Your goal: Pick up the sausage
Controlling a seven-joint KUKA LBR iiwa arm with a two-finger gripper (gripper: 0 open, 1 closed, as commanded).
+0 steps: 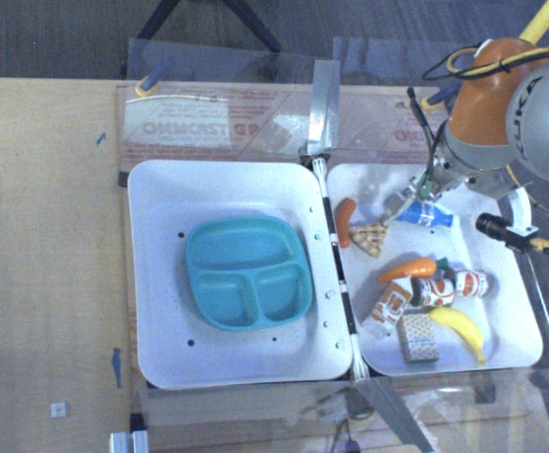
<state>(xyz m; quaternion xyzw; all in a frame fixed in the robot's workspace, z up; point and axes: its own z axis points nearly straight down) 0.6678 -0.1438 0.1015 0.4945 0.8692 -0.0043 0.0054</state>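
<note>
**benchwatcher:** ok so what's where on the table [48, 253]?

**armnerd:** two bins side by side. The left bin [152, 196] has a divided tray [246, 274] sitting in the middle. The right bin [524, 343] is crowded: sausage [346, 222] at its left wall, a waffle piece [371, 238] touching it on the right.

**benchwatcher:** and nearer the front?

**armnerd:** carrot [408, 270] mid-bin, bottle [454, 286] just right of it, banana [463, 331] in front of the bottle, with two small boxes [407, 324] left of the banana. End effector [424, 192] hangs over the back, beside a crumpled wrapper [427, 217].
</note>
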